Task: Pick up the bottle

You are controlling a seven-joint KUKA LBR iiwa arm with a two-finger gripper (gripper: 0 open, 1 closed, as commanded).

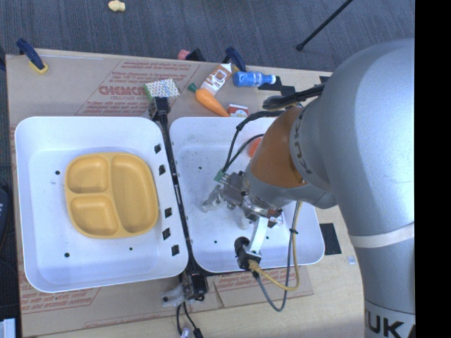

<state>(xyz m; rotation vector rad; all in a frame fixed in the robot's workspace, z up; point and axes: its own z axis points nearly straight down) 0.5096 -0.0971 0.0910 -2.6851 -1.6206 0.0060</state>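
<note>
Bottle: the small white one with an orange label and cap [216, 78] lies on the cardboard just behind the right white bin [199, 245], beside an orange carrot [211, 102] and a blue bottle [252, 79]. My gripper [213, 201] is down inside that right bin, well apart from it. The left white bin [32, 210] holds a yellow divided plastic tray [111, 194].

The bulky grey arm with its orange band [282, 157] is covering most of the right shallow white bin [194, 189], leaving only that bin's left strip open. In the left white bin [35, 210], a yellow three-compartment plastic tray [111, 193] is taking up the middle, with bare floor lying around it.
</note>
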